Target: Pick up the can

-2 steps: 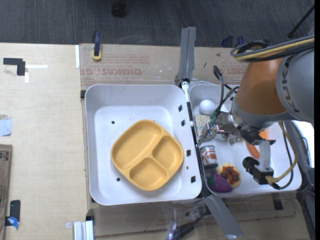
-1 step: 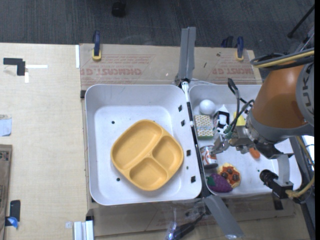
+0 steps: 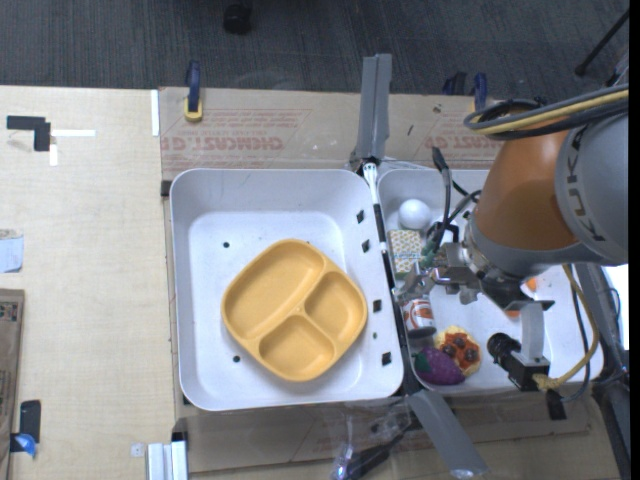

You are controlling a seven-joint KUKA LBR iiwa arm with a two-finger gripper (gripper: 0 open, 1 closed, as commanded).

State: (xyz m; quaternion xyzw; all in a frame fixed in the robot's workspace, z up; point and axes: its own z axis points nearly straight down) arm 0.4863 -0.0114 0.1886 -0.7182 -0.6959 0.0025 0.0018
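Observation:
The can (image 3: 421,315), small and white with a red label, lies near the left wall of the right bin (image 3: 392,182). My gripper (image 3: 424,284) hangs right over the can's far end, below the arm's orange band (image 3: 525,193). The wrist and its cables hide the spot where the gripper meets the can, so I cannot tell whether it touches it.
A white ball (image 3: 414,212) and a speckled packet (image 3: 405,247) lie behind the can. In front of it sit a purple toy (image 3: 437,367) and a pizza-like toy (image 3: 461,347). The left bin (image 3: 200,268) holds a yellow divided plate (image 3: 294,310).

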